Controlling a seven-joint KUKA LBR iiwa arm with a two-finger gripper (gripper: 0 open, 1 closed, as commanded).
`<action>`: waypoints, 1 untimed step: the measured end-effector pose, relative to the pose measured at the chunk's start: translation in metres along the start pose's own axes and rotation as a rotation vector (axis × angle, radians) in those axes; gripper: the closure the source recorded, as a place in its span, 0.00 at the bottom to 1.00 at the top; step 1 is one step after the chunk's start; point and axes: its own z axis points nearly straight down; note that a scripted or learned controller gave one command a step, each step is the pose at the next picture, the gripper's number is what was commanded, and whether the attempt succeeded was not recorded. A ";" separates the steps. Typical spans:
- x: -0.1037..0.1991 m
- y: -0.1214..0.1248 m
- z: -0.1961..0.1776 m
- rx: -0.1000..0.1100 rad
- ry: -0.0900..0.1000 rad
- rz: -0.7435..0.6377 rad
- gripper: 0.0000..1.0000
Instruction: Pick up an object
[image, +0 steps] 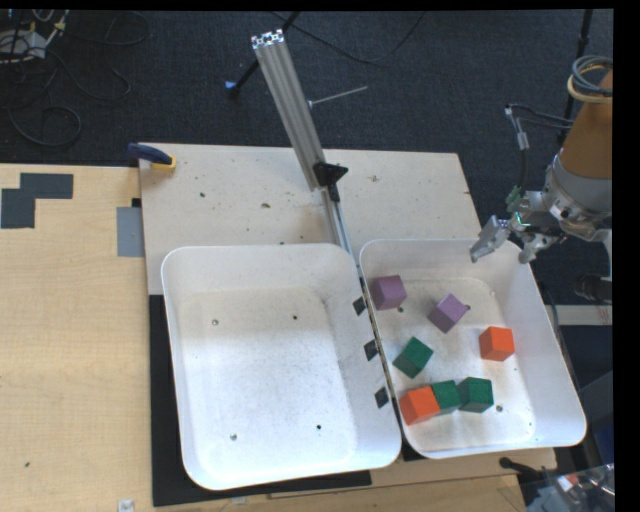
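Observation:
The right bin (545, 330) holds several small cubes. Two purple cubes (388, 292) (448, 312) lie toward its back. An orange cube (496, 343) sits at the right, and a green cube (413, 356) lies near the middle. At the front an orange cube (420, 403) touches a pair of green cubes (476, 394). My gripper (508, 240) hovers over the bin's back right corner, well above the cubes, open, with nothing between its fingers.
The left bin (200, 290) stands beside the right one, with black clips along the shared wall. A slanted aluminium post (295, 110) rises behind the bins. A blue and yellow clamp (152, 155) sits on the bench's back left corner.

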 end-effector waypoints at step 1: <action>0.005 0.002 0.044 0.002 0.001 -0.001 0.00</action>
